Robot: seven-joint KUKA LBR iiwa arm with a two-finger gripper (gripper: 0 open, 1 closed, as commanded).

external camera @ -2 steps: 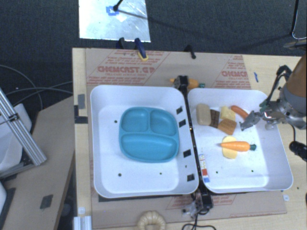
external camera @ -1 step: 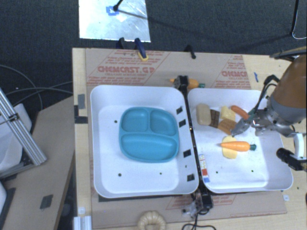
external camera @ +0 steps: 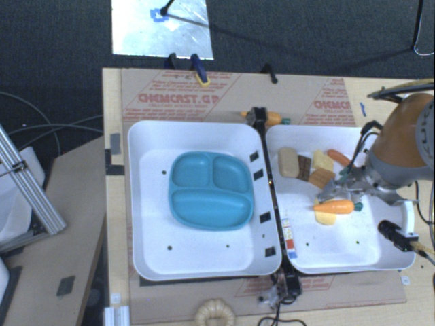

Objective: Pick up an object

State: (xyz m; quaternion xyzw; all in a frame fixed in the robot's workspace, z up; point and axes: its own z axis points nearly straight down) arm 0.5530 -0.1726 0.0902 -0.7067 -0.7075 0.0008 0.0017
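Observation:
The right bin [external camera: 353, 250] holds several toy food pieces. A tan bread slice [external camera: 289, 161] and a dark brown piece [external camera: 304, 166] lie at its upper left, with a yellow block [external camera: 323, 160] and a brown block [external camera: 319, 178] beside them. A red-orange sausage [external camera: 338, 157] lies further right. An orange carrot [external camera: 334, 207] rests over a pale yellow piece [external camera: 326, 218] mid-bin. My gripper [external camera: 338, 191] hangs low over the bin, just above the carrot and right of the brown block. Its metal tip blends with the items beneath it.
The left bin [external camera: 149, 250] carries a blue divided plate [external camera: 209, 189]. A black divider [external camera: 270, 202] runs between the bins. A small orange item [external camera: 273, 119] sits at the bins' far edge. A tan ring [external camera: 216, 312] lies in front of the bench.

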